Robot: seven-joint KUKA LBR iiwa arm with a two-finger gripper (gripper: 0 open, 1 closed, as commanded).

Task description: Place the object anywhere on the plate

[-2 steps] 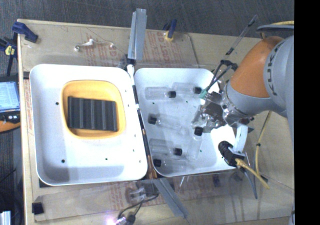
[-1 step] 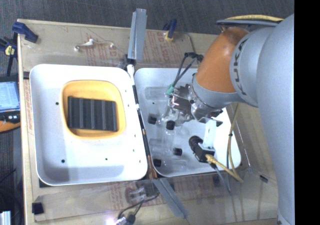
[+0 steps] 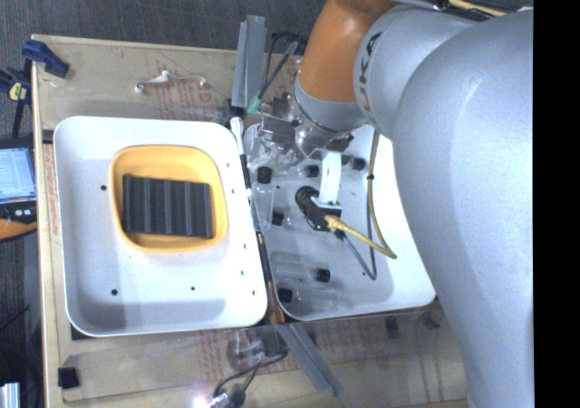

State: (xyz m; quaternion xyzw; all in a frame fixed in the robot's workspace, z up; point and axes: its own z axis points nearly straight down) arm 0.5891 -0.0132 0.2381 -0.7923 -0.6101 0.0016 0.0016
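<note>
A yellow square plate with rounded corners lies in the left white bin. A dark grey ribbed block rests flat on the plate and covers most of its middle. My gripper hangs below the orange wrist band over the left part of the right white bin, close to the divider between the bins. It is well apart from the plate and the block. Cables and the wrist housing crowd around the gripper.
The grey arm covers most of the right bin and the right side of the view. A metal bar stands at the back between the bins. A blue clamp sits at the bench's far left corner.
</note>
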